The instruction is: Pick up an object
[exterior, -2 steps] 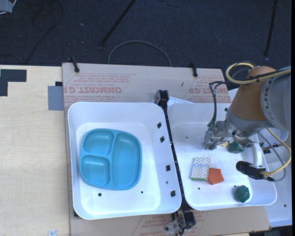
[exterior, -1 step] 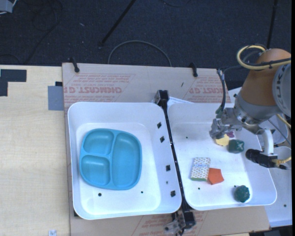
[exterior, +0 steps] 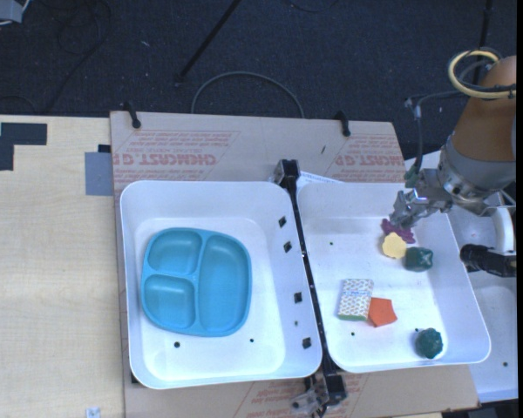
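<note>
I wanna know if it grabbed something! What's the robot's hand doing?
Tool: cannot be told; it sits just above the small purple toy in the right white bin.

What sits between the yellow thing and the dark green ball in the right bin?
Seen from the camera view, a small green block lies just beside the yellow thing; below it, bare white bin floor runs to the green ball.

The light wooden bench (exterior: 44, 268) carries a brown cardboard sheet (exterior: 244, 151) printed with red lettering, and dark rectangular patches (exterior: 96, 172) mark the bench's bare top to the left. On the cardboard two shallow white bins sit side by side, touching along a black clipped seam: the left bin (exterior: 270, 355) and the right bin (exterior: 349, 207).
</note>
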`<state>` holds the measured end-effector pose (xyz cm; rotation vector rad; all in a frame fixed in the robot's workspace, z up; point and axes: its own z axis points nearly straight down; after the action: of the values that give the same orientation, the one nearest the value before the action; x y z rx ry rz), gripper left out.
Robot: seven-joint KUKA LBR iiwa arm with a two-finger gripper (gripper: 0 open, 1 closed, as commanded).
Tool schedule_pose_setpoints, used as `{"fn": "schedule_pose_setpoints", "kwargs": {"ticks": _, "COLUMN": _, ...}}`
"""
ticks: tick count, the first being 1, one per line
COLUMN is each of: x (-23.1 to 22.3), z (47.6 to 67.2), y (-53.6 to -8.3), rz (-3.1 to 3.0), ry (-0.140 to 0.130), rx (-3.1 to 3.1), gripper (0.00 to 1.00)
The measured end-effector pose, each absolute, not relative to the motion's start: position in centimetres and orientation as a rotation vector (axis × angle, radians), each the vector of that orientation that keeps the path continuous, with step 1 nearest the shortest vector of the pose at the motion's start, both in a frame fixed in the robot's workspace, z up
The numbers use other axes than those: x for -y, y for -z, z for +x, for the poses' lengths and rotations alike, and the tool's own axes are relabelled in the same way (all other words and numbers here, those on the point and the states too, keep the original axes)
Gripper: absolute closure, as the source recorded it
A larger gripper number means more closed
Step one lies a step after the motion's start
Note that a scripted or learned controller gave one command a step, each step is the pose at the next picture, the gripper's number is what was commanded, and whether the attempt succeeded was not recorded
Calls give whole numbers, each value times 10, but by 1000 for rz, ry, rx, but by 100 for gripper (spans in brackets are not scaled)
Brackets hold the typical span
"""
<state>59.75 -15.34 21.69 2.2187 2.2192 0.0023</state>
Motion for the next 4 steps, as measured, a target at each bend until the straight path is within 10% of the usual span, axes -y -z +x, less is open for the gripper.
{"fn": "schedule_pose_setpoints", "kwargs": {"ticks": 4, "x": -18, "z": 603, "y": -230, "rz": 2220, "ry": 4, "rx": -2230, "gripper": 100}}
